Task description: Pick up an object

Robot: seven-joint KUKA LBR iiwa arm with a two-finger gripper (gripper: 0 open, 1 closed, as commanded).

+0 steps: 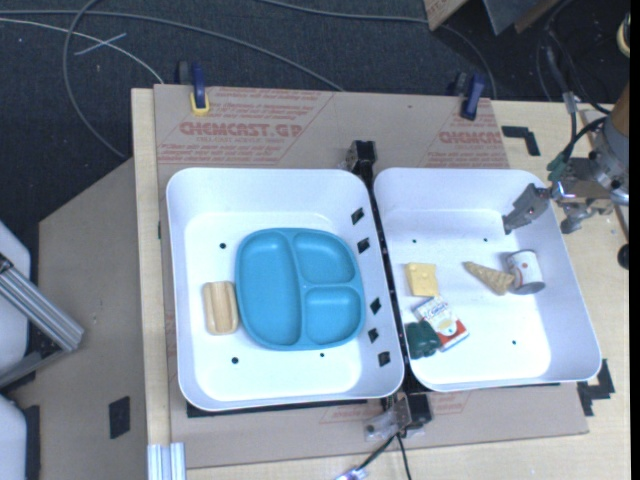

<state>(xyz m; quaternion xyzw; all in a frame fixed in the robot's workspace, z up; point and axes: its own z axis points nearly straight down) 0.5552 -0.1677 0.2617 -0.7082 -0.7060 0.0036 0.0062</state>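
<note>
**Gripper at the right bin's upper right edge, the objects below and to its left**

The bench carries two white bins side by side. The left bin holds a blue divided plate and, just beside the plate's left edge, a tan block standing lengthwise top to bottom of the frame. The right bin holds the small pieces any pick would likely aim at.

The gripper hangs over the upper right rim of the right bin, and its two dark fingers look spread apart with nothing between them. From there the nearest things lie down and slightly left in the frame: a grey-and-white can on its side, touching or just beside a tan wedge whose long axis runs left to right, thin tip to the left. Further left sits a yellow square, and below it a red-and-white packet against a dark green piece.

The bin floor is flat, smooth and white. I judge the can and wedge awkward because they crowd each other; the yellow square has open floor around it.
</note>
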